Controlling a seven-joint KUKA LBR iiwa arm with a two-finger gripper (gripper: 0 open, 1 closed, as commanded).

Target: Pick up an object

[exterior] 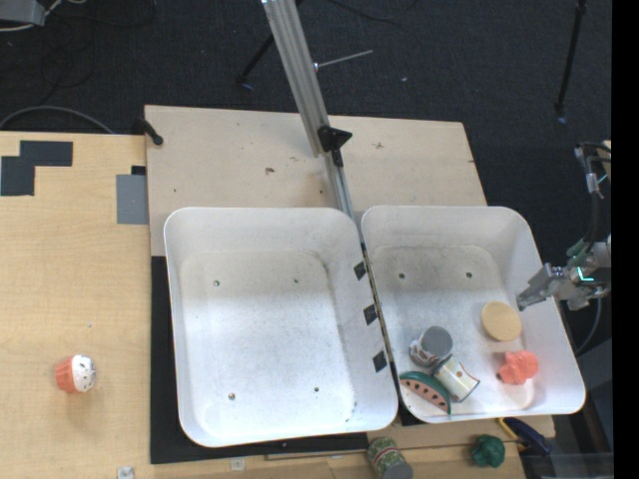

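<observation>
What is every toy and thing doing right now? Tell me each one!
Gripper: at the right bin's right rim, holding nothing.
Tan round disc: lying flat in the right bin.
Pink toy: resting in the right bin.
Grey cup: in the right bin.
Watermelon slice: lying by the bin's front wall.
Cupcake toy: sitting on the wooden bench.

- Gripper: seen at the right bin's outer rim; the finger gap is too small and blurred to judge. The arm behind it is cut off at the right.
- Dark green object and can-like item, below the bins: both cut by the bottom edge, identity unclear.
- Small grey cylinder and striped item overlap; details unreadable.
</observation>
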